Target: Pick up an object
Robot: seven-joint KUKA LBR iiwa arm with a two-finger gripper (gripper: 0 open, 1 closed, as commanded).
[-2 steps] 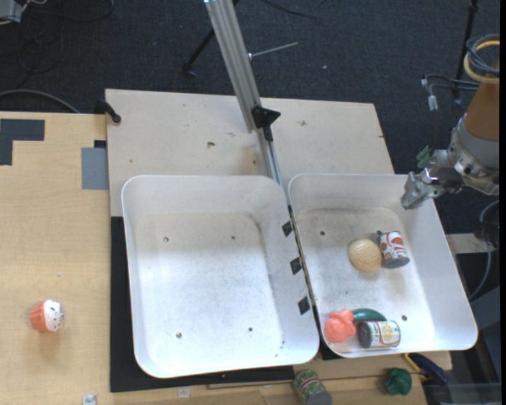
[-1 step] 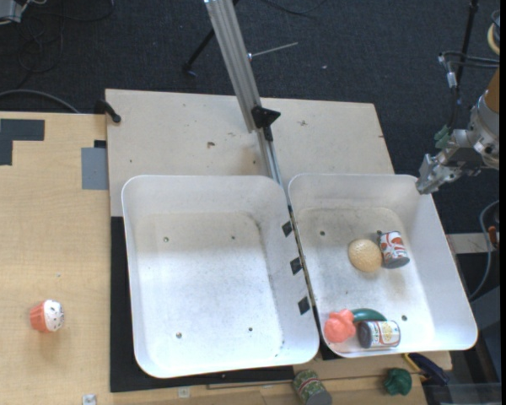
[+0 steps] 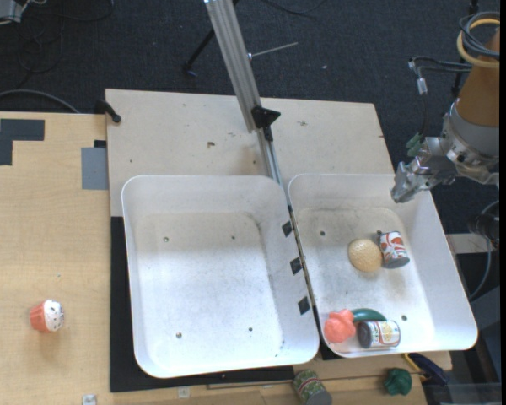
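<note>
The grey two-finger gripper [image 3: 407,184] hangs over the right white bin's [image 3: 455,306] far edge, apparently empty; opening unclear. The nearest object, a round beige ball [image 3: 364,255], lies toward the camera and slightly left.

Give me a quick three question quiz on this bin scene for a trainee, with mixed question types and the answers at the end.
1. True or false: the tan ball touches the small can.
2. Which bin holds the pink toy? A left bin, B right bin, C neither.
3. Fill in: the tool hangs over the right bin's ___ corner in the camera view.

Key: 1 true. 2 B. 3 upper right.
</note>
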